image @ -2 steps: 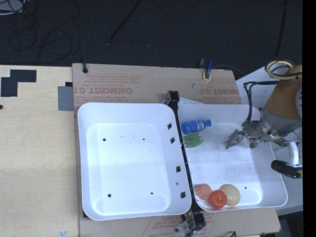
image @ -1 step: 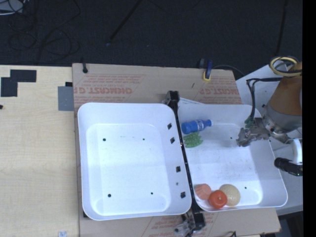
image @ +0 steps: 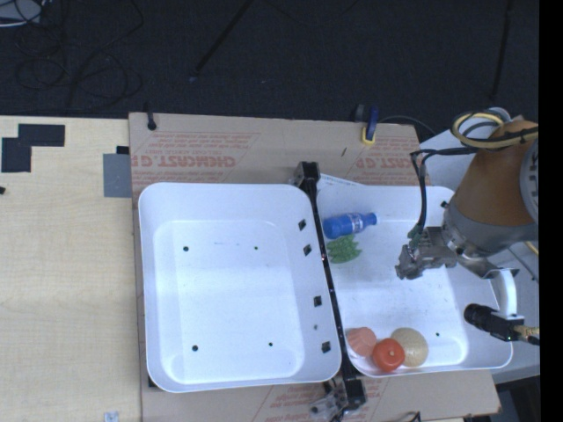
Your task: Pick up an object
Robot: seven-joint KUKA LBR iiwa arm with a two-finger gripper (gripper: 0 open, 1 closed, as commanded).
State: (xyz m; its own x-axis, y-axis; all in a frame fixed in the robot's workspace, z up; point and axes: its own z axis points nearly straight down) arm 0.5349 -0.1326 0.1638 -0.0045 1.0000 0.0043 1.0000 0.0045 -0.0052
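In the camera view the right bin (image: 396, 301) holds a blue bottle (image: 348, 225) lying on its side near the far left corner, with a green leafy object (image: 343, 250) just in front of it. At the bin's near edge sit a pink object (image: 360, 340), a red round object (image: 388, 354) and a beige round object (image: 410, 345), close together. My gripper (image: 412, 264) hangs over the right-middle of this bin, well right of the bottle and above the near cluster. Nothing shows between its fingers.
The left bin (image: 229, 288) stands beside the right one, with a black divider (image: 321, 271) between them. Both rest on cardboard (image: 264, 148). The arm's orange band (image: 493, 183) rises at the right. A blue and yellow clamp (image: 370, 126) stands at the cardboard's far edge.
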